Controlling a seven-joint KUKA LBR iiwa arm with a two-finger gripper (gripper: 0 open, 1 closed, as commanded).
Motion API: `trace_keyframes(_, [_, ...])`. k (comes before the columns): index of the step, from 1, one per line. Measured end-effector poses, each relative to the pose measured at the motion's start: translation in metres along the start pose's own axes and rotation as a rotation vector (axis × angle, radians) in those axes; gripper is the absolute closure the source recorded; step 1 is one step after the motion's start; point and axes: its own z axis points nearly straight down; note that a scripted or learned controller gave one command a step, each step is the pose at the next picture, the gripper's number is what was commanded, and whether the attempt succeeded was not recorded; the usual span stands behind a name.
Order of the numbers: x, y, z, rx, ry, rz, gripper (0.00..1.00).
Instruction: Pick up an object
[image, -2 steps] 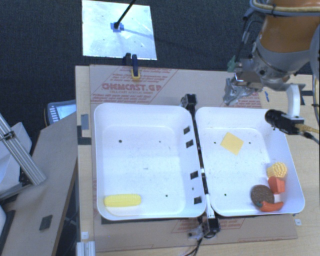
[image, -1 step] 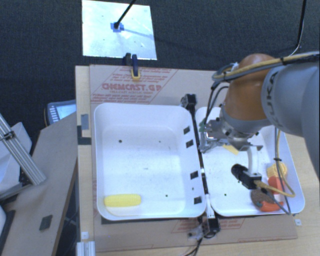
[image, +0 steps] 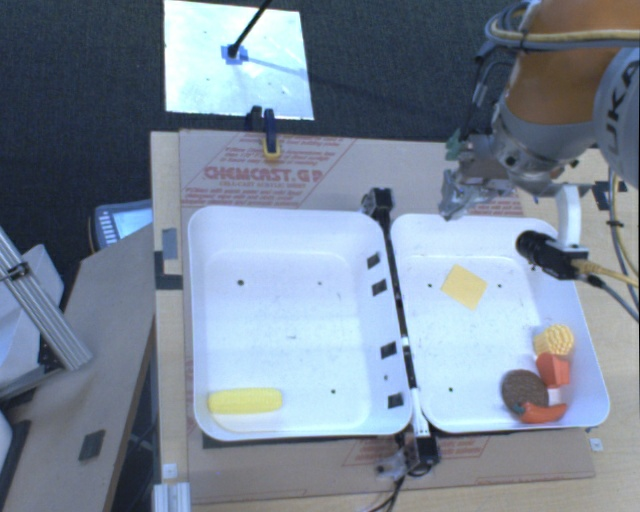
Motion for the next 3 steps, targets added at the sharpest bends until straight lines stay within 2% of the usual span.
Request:
trace_keyframes(1, [0.032,-0.049,0.116,0.029,0.003,0.0,1.0])
trace_keyframes(2, [0.061,0.011,-0.064,-0.005,0.004,-0.004,1.0])
trace_keyframes(3, [0.046,-0.051,-0.171,0.003,0.004,-0.002,1.0])
